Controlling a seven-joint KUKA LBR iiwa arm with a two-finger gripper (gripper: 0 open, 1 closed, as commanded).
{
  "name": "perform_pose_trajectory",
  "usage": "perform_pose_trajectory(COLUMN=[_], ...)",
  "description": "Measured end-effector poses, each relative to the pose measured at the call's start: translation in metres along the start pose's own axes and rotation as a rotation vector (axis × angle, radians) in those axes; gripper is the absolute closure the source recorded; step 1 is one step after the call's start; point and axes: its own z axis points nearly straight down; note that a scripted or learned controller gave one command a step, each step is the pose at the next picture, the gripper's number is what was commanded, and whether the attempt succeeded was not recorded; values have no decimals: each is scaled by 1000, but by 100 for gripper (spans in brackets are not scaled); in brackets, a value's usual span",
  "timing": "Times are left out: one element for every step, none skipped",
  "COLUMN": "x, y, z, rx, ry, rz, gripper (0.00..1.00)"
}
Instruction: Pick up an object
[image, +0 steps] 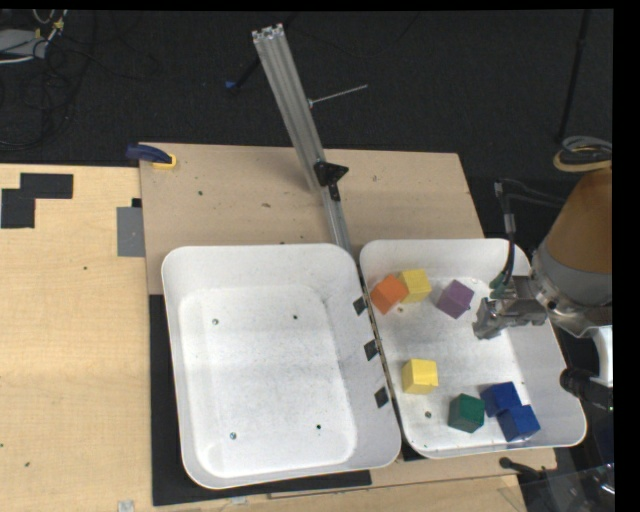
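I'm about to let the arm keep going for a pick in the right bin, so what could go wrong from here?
1. The gripper sits beside the small purple cube, not over it; descending may nudge the cube instead of grasping it.
2. The orange cube and the upper yellow cube touch, so a grab could shove or catch both.
3. The blue blocks lie near the right white bin's rim, leaving little finger room.

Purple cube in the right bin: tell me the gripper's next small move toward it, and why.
Probably a short shift left over the small purple cube. The gripper sits just right of it in the right white bin, nothing visibly held. The cube stands apart from the orange block and yellow block, so it looks reachable.
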Motion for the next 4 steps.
perform_pose_trajectory(x=[0,60,108,149], y=[0,4,13,25], z=[0,3,9,0], rx=[6,8,8,6], ry=[1,4,3,1], rz=[-2,-4,-3,-2], gripper=[100,100,100,100])
